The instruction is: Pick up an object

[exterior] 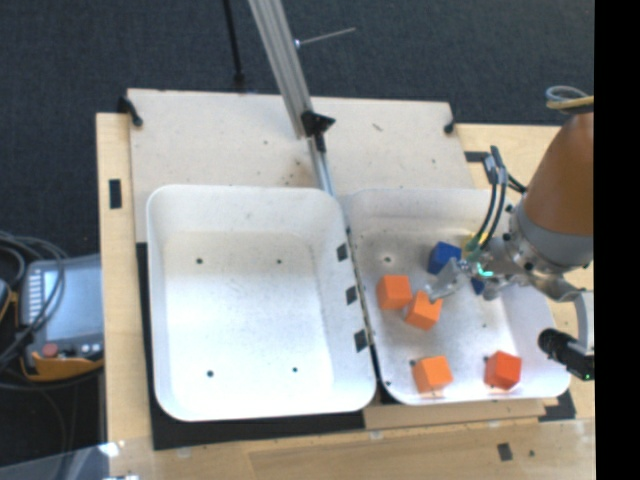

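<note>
Over the right bin (400, 393), near the counter's right edge, my gripper (447, 286) is lowered among the blocks. Finger state: cannot be determined from this view, and no block is visibly between them. A blue block (443, 257) lies just beside my gripper on its far side. Two orange blocks sit near the bin's middle: one (394, 291) toward the divider between the bins, the other (424, 311) just beside my gripper tip; contact cannot be confirmed. Two more orange blocks rest along the bin's near edge, one (433, 373) central, one (503, 370) toward the near right corner. The left bin (250, 298) adjoins the right bin.
</note>
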Robot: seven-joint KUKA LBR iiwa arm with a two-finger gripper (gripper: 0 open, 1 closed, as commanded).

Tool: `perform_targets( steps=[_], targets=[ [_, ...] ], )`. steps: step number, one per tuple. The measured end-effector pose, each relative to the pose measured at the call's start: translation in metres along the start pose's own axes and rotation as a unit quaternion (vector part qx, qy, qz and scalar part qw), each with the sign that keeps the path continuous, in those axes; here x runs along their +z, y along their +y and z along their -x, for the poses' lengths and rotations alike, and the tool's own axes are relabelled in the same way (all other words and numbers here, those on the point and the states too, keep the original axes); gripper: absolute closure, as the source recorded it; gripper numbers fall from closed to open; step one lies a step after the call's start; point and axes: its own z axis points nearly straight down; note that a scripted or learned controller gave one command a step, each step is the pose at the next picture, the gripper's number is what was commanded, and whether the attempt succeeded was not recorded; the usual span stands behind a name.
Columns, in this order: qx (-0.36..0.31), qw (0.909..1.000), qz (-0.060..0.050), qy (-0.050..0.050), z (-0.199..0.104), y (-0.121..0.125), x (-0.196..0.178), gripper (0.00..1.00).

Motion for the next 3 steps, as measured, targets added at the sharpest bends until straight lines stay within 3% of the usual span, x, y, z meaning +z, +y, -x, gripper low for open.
perform_targets(
  steps=[1, 3],
  targets=[
    [0.001, 1.0, 0.002, 0.0, 0.0, 0.001, -0.002, 0.0],
    [0.002, 1.0, -0.001, -0.001, -0.007, -0.005, 0.091, 0.0]
  ],
)
